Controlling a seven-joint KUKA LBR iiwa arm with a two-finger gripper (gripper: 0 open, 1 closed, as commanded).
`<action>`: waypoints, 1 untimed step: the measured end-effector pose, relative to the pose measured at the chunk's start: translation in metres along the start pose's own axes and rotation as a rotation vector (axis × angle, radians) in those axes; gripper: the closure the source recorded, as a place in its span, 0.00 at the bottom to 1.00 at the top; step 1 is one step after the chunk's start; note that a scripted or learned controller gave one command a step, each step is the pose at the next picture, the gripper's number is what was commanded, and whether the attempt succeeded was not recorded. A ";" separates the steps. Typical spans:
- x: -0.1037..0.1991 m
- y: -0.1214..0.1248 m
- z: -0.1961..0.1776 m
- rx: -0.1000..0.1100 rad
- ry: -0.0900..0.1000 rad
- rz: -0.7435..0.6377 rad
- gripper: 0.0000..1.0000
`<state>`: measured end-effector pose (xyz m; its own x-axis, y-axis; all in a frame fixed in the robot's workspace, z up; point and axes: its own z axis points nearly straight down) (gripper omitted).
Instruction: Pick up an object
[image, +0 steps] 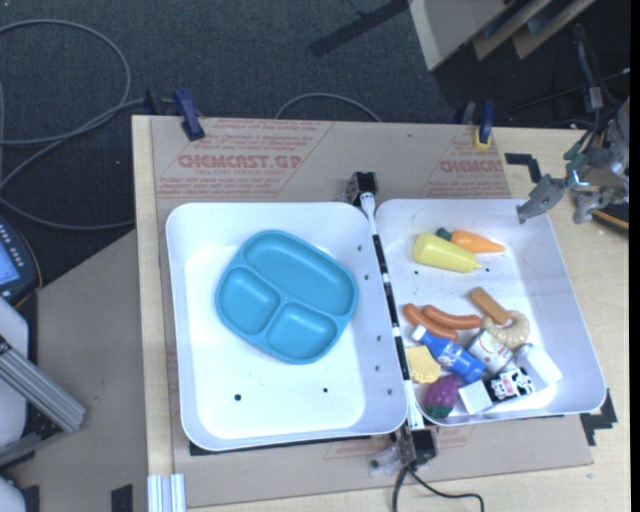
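The gripper (537, 200) hangs at the far right corner of the right bin (560, 300), above its rim, with nothing between its fingers; from this angle whether they are spread or pressed together cannot be told. Closest to it, toward the bin's middle, lie an orange carrot (478, 241) and, touching the carrot, a yellow corn-like toy (443, 253). Farther below the gripper, toward the near edge of the bin, the other toys crowd together: two sausages (445, 319), a croissant-like piece (508, 326), a blue block (452, 358) and a purple piece (441, 394). Well away to the gripper's left, the left bin (200, 400) holds a blue divided plate (287, 295).
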<state>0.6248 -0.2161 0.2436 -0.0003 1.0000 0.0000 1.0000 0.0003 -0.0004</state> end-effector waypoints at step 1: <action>0.068 0.036 0.133 -0.004 0.001 -0.004 0.00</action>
<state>0.6603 -0.1483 0.1101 -0.0044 1.0000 0.0009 1.0000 0.0044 0.0036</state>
